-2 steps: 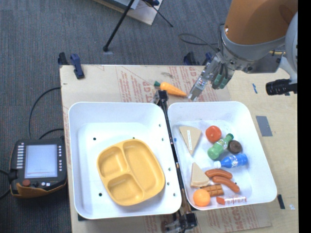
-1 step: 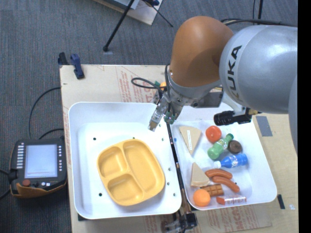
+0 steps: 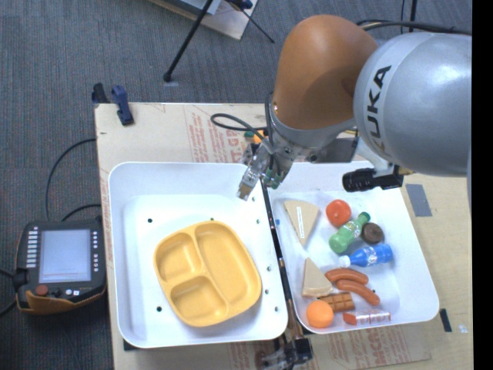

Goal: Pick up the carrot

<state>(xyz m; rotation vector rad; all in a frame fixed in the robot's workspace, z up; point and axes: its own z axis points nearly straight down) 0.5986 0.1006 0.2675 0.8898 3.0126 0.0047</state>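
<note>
Arm (image 3: 370, 91) leans in from the upper right, gripper (image 3: 258, 174) above the bins' divider at center, can't tell its state. Carrot (image 3: 367, 317) lies lower right in the right bin (image 3: 420, 268). Grey carpet all around.

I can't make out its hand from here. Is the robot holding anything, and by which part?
Nothing is held. The gripper hangs over the far rim of the left bin; the carrot lies in the right bin.

1. The grey arm (image 3: 416, 99) comes in from the upper right of the frame, bulky and close to the camera.
2. Its orange band (image 3: 320, 68) sits at top centre.
3. The gripper (image 3: 254, 177) hangs below it, just above centre, pointing down-left.
</note>
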